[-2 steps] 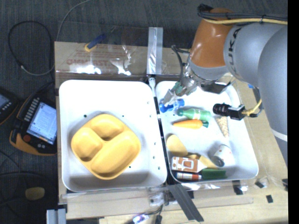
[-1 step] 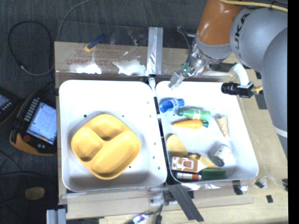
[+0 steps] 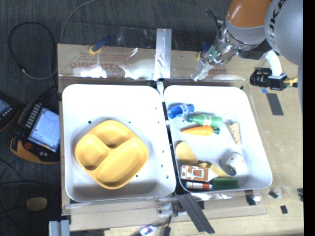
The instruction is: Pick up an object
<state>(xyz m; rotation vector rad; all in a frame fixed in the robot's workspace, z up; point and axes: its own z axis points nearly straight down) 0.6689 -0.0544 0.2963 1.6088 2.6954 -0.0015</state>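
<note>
1. The gripper [image 3: 203,70] hangs above the far rim of the right bin [image 3: 256,132], near that bin's far-left corner, with nothing between its fingers; how the hand stands, apart or together, I cannot tell.
2. The grey arm with its orange band [image 3: 251,6] comes in from the far right corner of the bench.
3. In the right bin, a blue object [image 3: 178,110] lies near the far-left corner, just beside the divider between the bins.
4. A green bottle [image 3: 204,119] lies on its side next to the blue object, and an orange carrot [image 3: 199,130] lies just in front of it.
5. A pale corn cob [image 3: 235,132] lies toward the bin's right wall.
6. A yellow wedge [image 3: 185,153] rests near the left wall, around the bin's middle.
7. A grey and white cup-like object [image 3: 233,162] lies tipped near the near-right corner.
8. A small orange carton [image 3: 193,172] and a dark green and red marker-like object [image 3: 211,184] lie along the near edge.
9. The left bin [image 3: 78,97] holds a yellow divided plate [image 3: 111,153], upside down, around its middle.
10. A teach pendant [image 3: 37,132] lies off the bench's left edge.
</note>
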